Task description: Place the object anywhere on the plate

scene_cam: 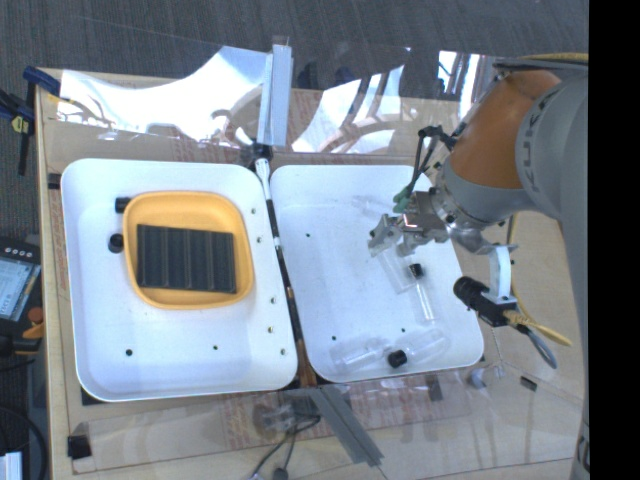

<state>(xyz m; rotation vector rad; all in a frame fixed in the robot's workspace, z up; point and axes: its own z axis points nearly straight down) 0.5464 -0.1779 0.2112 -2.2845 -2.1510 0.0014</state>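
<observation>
The yellow plate (188,250) with its dark ribbed centre sits in the left bin (90,358). The arm (510,148) reaches over the right bin (330,318) from three o'clock, and its gripper (400,233) hangs near that bin's centre; whether it is parted or closed, I cannot tell. A clear object with a black cap (392,354) lies at the right bin's six o'clock edge.

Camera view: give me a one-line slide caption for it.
KUKA arm's gripper hovers over the right bin beside clear plastic objects, while the yellow plate in the left bin holds a dark grate.
</observation>
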